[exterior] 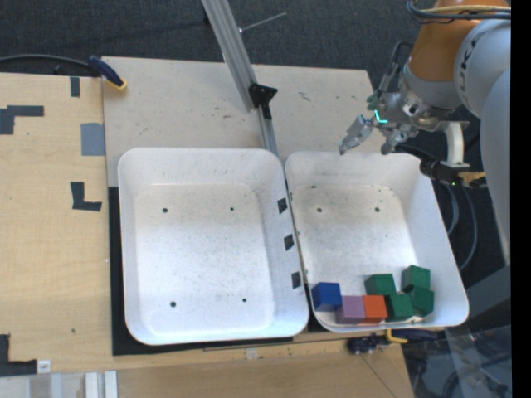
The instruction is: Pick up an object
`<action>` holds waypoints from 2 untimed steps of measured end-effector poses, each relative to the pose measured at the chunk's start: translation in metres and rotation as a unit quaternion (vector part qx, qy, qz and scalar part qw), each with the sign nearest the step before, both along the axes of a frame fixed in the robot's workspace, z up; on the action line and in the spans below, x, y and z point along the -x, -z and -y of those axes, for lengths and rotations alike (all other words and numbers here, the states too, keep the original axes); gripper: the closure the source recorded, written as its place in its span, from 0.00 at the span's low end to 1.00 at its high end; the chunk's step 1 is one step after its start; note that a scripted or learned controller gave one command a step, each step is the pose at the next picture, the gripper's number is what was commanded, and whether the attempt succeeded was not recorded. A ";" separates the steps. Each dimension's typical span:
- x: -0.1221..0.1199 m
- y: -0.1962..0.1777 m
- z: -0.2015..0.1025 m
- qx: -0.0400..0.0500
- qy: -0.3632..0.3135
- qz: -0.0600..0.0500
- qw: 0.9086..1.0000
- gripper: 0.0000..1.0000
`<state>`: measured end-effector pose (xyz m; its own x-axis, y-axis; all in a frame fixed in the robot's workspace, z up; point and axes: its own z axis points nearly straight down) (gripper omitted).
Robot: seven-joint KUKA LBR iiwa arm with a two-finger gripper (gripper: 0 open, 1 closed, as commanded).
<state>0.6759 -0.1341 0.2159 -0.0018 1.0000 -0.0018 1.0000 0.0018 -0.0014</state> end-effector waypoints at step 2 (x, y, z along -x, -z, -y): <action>0.001 0.118 0.017 0.000 0.001 -0.004 1.000 0.00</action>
